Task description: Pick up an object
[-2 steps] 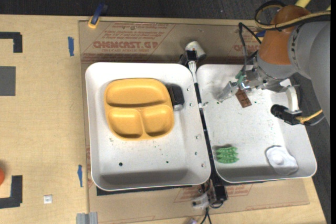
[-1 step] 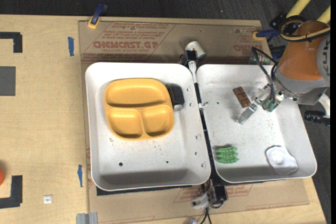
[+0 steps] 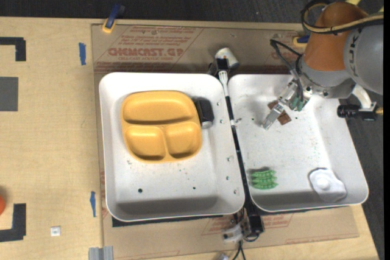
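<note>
The green object (image 3: 264, 179) lies crosswise near the right bin's (image 3: 341, 149) front — hand (image 3: 277, 114) above, grip unclear.

cardboard sheet (image 3: 152, 45) | red print, roughly "CHEMCAST" | smaller lines unreadable

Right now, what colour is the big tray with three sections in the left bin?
Yellow-orange divided plastic tray, clearest in the camera view.

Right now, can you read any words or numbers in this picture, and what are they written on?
"CHEMCAST", a guess at the big red letters on the brown cardboard sheet behind the bins; the letters after it are too blurred to read.
Smaller red lines above it on the same sheet: too small to read.
There are no readable words on the yellow tray.
</note>
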